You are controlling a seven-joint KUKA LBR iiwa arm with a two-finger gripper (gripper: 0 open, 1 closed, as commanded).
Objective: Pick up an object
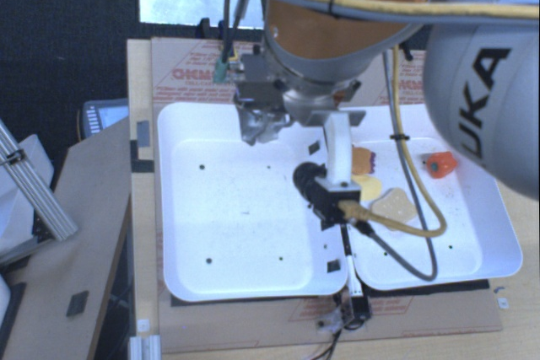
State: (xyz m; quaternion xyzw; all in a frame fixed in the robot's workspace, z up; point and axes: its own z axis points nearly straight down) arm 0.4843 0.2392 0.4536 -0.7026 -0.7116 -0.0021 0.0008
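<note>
We judge nothing picked yet: the orange piece point(439, 165) and beige piece point(393, 205) lie in the right bin point(498, 265). The gripper point(257, 127) hangs over the left bin point(236, 219); we cannot tell if it is open or closed.

We are seeing bare floor across the left bin point(236, 215) at lower left. In the right bin point(472, 253), a tan slab point(394, 205), a yellow piece point(369, 184) and an orange piece point(439, 165) are crowding its upper part, with the arm point(481, 88) overhanging them.
</note>
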